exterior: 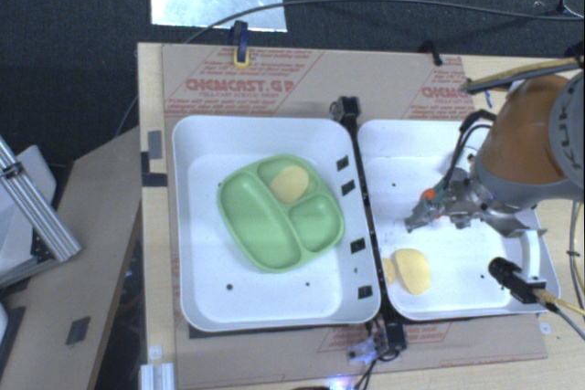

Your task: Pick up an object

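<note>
Camera view, looking down at a slant on two shallow white bins set side by side on the bench. Left bin (pixel 196 288): green divided plate (pixel 256 237) lying flat inside, pale yellow item (pixel 291 184) resting in its far right compartment. Right bin (pixel 402 151): yellow object (pixel 413 270) lying near the near left corner, close to the bin's left wall, with a smaller pale piece (pixel 390 269) touching its left side. Gripper (pixel 422 216) reaching in from the right, low over the middle of the right bin, just far of the yellow object and apart from it. Open or closed: cannot tell from this angle. Orange band (pixel 526 132) of the arm up and to the right of the gripper.
</note>
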Available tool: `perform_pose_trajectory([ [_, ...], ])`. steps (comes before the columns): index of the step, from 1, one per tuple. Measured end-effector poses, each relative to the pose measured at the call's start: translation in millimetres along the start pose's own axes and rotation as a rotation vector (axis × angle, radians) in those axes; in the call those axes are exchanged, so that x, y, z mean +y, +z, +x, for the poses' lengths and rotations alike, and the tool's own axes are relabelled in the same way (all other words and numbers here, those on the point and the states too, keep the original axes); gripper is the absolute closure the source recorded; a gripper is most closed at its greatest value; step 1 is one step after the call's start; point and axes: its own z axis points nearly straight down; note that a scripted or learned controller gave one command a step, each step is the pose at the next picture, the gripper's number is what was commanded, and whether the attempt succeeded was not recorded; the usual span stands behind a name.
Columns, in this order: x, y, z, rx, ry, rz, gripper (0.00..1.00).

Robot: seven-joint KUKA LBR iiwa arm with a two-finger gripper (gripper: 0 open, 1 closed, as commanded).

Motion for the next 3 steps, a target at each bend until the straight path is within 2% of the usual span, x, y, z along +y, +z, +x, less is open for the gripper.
perform_pose_trajectory([
  [1, 1, 51, 0, 0.000, 0.000, 0.000, 0.00],
  [2, 1, 40, 0, -0.001, 0.001, -0.002, 1.00],
  [3, -6, -6, 3, -0.001, -0.002, -0.003, 1.00],
])
